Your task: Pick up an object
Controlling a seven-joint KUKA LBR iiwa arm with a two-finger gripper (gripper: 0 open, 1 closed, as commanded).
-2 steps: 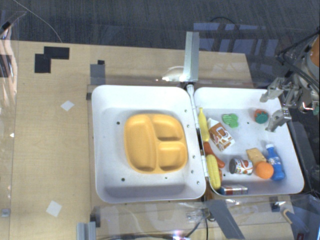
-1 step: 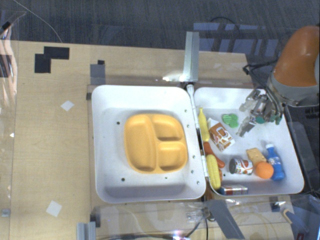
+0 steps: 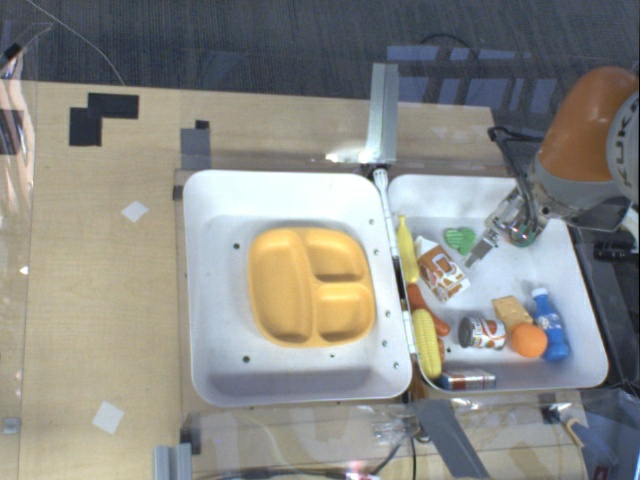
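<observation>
1. Gripper [image 3: 482,248]: low over the right bin [image 3: 590,368]; whether its jaws are open or closed cannot be told; nothing seen between them.
2. Green piece [image 3: 460,238] just beside the tip; snack packet [image 3: 441,272] near.
3. Right bin also contains corn [image 3: 427,337], can [image 3: 482,333], orange [image 3: 528,341], blue bottle [image 3: 551,324].
4. Left bin [image 3: 215,298]: yellow divided tray [image 3: 311,285].

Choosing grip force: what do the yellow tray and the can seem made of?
Tray: looks like moulded plastic, matte yellow, with rounded compartments. Can: probably metal with a printed label, given the greyish end, though it could be a plastic toy.
</observation>
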